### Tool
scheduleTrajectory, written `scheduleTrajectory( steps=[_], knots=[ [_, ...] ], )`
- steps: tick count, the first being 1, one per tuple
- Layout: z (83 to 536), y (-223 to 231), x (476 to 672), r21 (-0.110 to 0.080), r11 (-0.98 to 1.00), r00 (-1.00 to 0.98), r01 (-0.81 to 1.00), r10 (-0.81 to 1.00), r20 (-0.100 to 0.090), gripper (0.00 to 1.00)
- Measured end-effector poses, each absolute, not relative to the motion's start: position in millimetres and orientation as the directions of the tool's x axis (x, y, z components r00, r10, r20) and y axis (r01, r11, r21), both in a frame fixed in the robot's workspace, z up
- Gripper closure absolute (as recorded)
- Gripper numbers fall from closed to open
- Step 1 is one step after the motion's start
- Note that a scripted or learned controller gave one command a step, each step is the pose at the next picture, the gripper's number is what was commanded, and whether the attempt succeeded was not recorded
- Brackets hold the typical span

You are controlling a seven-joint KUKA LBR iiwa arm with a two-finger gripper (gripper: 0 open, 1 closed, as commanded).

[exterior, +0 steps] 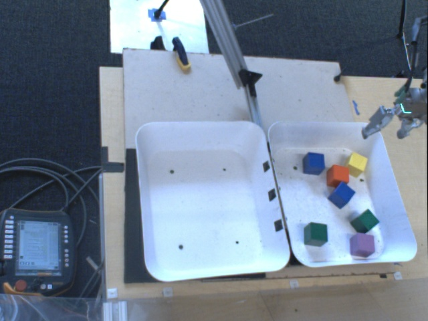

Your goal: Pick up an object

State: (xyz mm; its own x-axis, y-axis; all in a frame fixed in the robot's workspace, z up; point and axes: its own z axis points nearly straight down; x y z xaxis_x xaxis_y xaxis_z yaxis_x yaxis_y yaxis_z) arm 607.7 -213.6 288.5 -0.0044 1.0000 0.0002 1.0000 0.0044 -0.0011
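Below — pale bench (294,89), two white bins (150,146) — dark carpet (53,59) around.

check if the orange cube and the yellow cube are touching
Cannot tell. In the camera view the orange cube and the yellow cube meet corner to corner with no visible gap, but from this slant, overlap and real contact would look alike.
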Motion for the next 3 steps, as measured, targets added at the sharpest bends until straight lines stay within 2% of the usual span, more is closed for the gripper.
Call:
scheduleTrajectory(
  steps=[1,2,3],
  knots=[
    [290,-213,608.3,0.002,0.006,-0.006,1.000,1.000,-0.001,0.00],
    [240,-223,604.2,-0.002,0.002,-0.002,1.000,1.000,-0.001,0.00],
    [194,-220,612.6,-0.002,0.005,-0.005,1.000,1.000,0.000,0.00]
  ],
)
